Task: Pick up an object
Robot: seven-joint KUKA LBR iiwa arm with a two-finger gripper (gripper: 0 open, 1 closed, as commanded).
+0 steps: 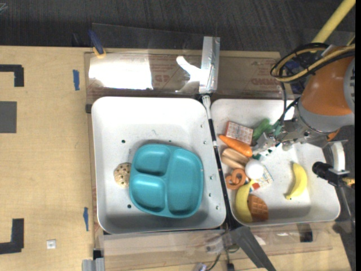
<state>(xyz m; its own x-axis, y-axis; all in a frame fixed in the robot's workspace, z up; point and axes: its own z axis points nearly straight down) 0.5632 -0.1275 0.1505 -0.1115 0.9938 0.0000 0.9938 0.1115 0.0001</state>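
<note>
Approach step: gripper [274, 141] low in right bin [324, 210] by carrot [236, 145] & green toy [261, 130], grip state can't tell; next, needs centring over one item w/o nudging neighbours.

The pincer [269, 144] hangs in the right bin [321, 208]; a carrot [236, 145] and boxed item [239, 132] lie left of it, 1 banana [297, 180] right and nearer, the divided tray [167, 179] far left.
</note>
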